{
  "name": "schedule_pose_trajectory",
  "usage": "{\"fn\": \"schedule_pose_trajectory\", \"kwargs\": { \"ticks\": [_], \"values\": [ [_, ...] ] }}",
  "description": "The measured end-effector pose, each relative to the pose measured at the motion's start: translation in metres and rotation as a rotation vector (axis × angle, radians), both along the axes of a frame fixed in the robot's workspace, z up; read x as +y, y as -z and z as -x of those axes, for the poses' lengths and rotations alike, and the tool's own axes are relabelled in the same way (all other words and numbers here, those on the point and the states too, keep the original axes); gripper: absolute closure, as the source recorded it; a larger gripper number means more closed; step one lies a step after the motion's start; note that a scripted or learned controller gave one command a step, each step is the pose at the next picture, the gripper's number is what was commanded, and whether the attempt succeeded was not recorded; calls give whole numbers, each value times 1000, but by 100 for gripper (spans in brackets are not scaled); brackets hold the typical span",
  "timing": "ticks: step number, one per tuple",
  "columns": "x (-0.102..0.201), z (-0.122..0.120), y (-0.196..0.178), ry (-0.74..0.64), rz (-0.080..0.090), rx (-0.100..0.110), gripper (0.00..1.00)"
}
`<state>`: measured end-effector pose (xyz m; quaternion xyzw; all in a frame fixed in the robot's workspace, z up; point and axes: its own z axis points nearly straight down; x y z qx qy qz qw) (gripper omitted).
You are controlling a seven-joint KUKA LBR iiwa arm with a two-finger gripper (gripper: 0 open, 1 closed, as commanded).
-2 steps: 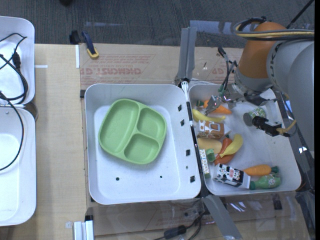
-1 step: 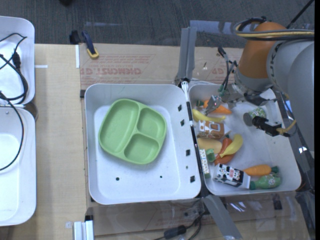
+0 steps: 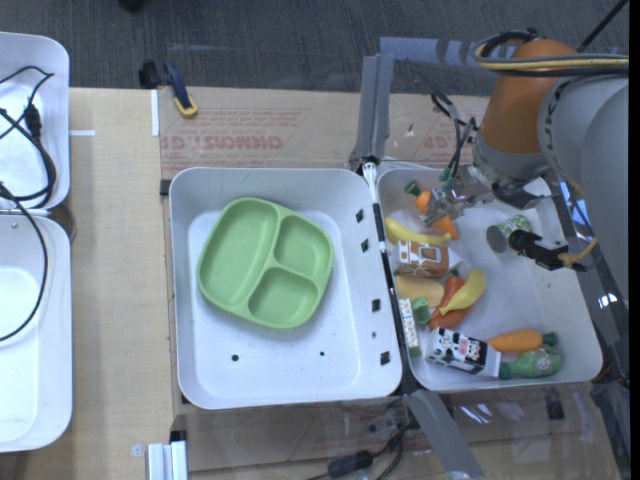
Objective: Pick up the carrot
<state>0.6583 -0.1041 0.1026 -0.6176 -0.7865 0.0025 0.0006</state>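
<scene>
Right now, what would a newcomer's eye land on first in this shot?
Probably the green divided plate, alone in the left bin. Next the big grey arm with its orange band reaching in from the right, its hand low over the far end of the right bin. That bin is crowded with toy food, including a carrot near its front edge.

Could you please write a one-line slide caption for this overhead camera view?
Grey arm's end effector hovers over toy food in the right white bin; orange carrot lies near its front edge.
</scene>
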Motion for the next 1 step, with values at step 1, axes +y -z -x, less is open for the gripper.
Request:
{"fn": "schedule_pose_trajectory", "kwargs": {
  "ticks": [1],
  "values": [
    [49, -1, -90, -8, -2, -5, 100]
  ]
}}
